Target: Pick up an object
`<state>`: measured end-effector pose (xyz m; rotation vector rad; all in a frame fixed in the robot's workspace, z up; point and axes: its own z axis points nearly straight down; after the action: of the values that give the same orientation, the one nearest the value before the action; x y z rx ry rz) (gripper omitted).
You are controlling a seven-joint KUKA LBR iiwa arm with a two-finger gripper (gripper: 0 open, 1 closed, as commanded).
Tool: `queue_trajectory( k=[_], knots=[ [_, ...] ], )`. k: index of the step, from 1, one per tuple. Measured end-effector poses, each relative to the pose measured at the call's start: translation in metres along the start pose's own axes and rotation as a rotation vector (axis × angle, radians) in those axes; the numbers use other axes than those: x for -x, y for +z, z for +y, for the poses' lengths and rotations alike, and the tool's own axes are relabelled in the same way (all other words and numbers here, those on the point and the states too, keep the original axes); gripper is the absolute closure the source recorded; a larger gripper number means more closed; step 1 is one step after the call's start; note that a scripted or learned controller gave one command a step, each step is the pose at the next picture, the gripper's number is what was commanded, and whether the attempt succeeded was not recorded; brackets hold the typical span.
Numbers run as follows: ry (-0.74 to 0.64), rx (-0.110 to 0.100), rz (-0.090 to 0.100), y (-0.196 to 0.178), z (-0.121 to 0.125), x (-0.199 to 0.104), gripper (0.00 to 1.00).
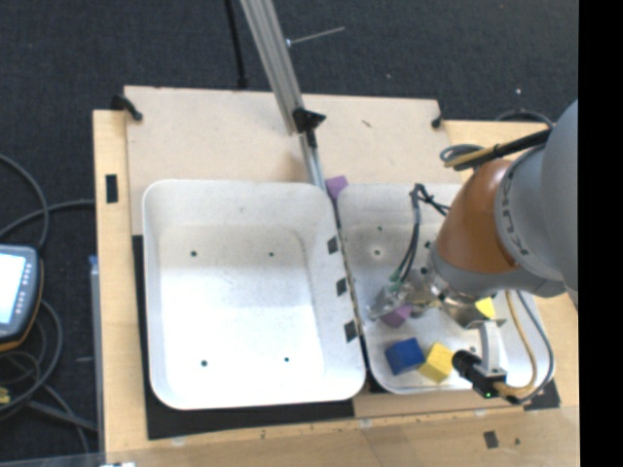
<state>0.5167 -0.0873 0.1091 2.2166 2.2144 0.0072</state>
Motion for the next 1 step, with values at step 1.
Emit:
queue_trajectory(
  k=[1],
  knots=[
    [-0.011,-0.001,0.006,-0.0920,-0.0181,-0.0738,1.00]
  ],
)
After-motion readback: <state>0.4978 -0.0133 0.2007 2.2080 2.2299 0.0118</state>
